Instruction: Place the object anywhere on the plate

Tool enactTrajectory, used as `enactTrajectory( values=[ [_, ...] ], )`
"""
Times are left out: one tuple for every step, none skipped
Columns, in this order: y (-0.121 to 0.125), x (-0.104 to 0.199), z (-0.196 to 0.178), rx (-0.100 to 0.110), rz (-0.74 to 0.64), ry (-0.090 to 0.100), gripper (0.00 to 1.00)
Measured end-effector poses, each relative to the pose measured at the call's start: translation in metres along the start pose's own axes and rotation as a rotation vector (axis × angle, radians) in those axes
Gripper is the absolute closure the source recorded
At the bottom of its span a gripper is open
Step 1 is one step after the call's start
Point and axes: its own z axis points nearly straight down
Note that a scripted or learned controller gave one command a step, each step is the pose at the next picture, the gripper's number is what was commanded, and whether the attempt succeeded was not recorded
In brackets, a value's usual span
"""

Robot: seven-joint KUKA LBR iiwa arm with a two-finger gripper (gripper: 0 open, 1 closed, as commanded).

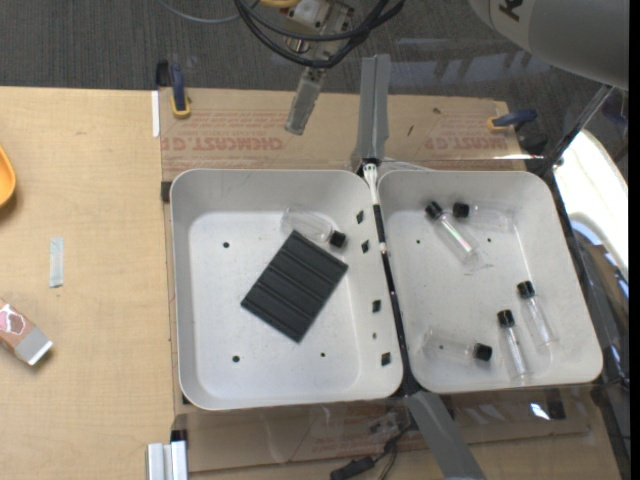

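Beside the dark plate point(294, 286) in the left bin point(200, 268), a vial point(318, 227) lies off it, task undone; gripper point(301, 103) hovers behind, its state unclear.

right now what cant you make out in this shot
- Gripper: in the camera view, blurred near the top edge; open or shut cannot be told.
- Arm: cut off by the top right corner.
- Clear vials in the right bin: glare hides their outlines and exact count.
- Vial touching the black ridged plate: body nearly invisible, only its cap is clear.
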Motion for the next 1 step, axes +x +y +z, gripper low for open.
enactTrajectory(
  values=[
    [0.0000,-0.0003,-0.0007,0.000,-0.230,0.001,0.00]
  ],
)
